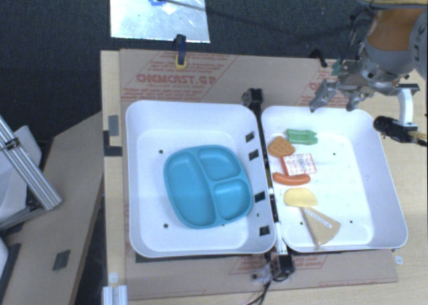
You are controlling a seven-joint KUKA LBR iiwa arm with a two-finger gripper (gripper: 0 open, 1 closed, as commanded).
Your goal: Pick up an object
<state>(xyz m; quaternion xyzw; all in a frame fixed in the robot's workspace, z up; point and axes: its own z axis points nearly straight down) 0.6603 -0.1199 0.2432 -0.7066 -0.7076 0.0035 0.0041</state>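
Gripper point(340, 98) is hovering at upper right of the frame, over the far rim of the right bin point(384, 163), fingers spread wide, holding nothing. Toy food is sitting in that bin's left half: green piece point(301, 137), waffle point(281, 146), red-white packet point(299, 163), sausage point(291, 178), yellow piece point(299, 197), tan wedge point(323, 226). Blue divided tray point(207, 185) is lying in the left bin point(144, 163).

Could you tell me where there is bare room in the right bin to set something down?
The right bin is bare between its right wall and the toy food. It is crowded along its left side, from green item to wedge.
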